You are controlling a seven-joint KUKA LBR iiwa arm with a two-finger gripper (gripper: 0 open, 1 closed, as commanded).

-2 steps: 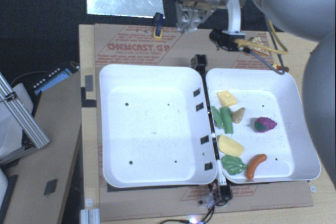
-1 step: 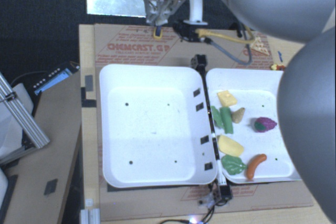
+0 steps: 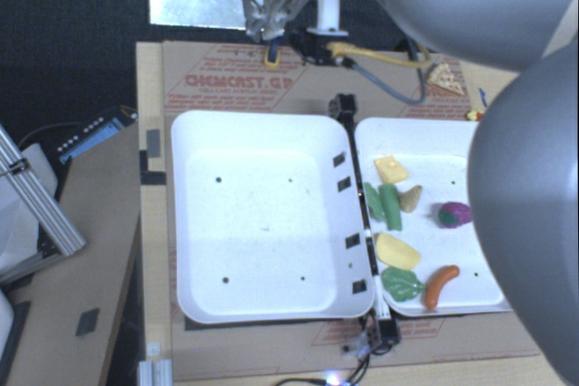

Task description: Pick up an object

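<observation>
- You cannot see the far side of the right bin (image 3: 425, 160): the grey arm (image 3: 507, 86) covers it from 1 o'clock down to 4 o'clock, and anything under that bulk stays hidden.
- The gripper (image 3: 271, 30) sits at 12 o'clock, above the cardboard beyond both bins. Its fingers blur into the bright panel behind them, so you cannot tell how far apart they stand or whether anything is between them.
- A small yellow piece (image 3: 271, 58) lies on the cardboard just below the fingertips; whether it touches them cannot be told.
- The candidate objects all lie in the right bin, along its left wall, at about 4 o'clock from centre.
- From top to bottom: a yellow wedge (image 3: 391, 168), green pods (image 3: 384, 204) beside a tan lump (image 3: 412, 197), a yellow piece (image 3: 396, 250), a green leaf (image 3: 402, 285) and an orange sausage (image 3: 440, 283).
- A purple item (image 3: 455, 213) lies near the arm's edge.
- The left bin (image 3: 258, 221) shows only its white floor.
</observation>
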